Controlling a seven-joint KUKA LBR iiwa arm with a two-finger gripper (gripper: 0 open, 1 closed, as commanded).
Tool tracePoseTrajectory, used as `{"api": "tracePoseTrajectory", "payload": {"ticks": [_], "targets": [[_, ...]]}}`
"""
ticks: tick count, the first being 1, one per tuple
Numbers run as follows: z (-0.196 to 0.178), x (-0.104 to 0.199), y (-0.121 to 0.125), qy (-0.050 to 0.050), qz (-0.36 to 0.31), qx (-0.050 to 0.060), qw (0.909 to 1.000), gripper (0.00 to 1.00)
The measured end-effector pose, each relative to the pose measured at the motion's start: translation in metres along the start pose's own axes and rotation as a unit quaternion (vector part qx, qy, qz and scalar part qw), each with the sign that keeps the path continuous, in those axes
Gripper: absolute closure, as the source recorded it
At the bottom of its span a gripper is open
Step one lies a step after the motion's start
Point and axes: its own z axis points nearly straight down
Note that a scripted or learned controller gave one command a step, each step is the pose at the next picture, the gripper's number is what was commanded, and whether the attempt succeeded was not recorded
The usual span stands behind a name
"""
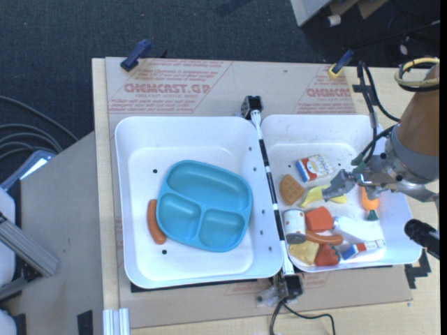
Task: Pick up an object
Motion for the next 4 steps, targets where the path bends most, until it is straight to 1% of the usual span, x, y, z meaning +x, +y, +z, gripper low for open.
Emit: {"api": "tracePoseTrajectory", "payload": {"ticks": [1, 2, 3, 4], "targets": [[0.121, 0.003, 0.074, 0.000, 0.000, 0.000, 1.0000, 0.00], [0.153, 0.004, 0.091, 0.000, 0.000, -0.005, 1.0000, 0.00], [0.141, 0.005, 0.093, 0.001, 0.000, -0.007, 1.0000, 1.00], [0.142, 0.005, 0.093, 0.000, 0.000, -0.007, 1.0000, 0.00]]}}
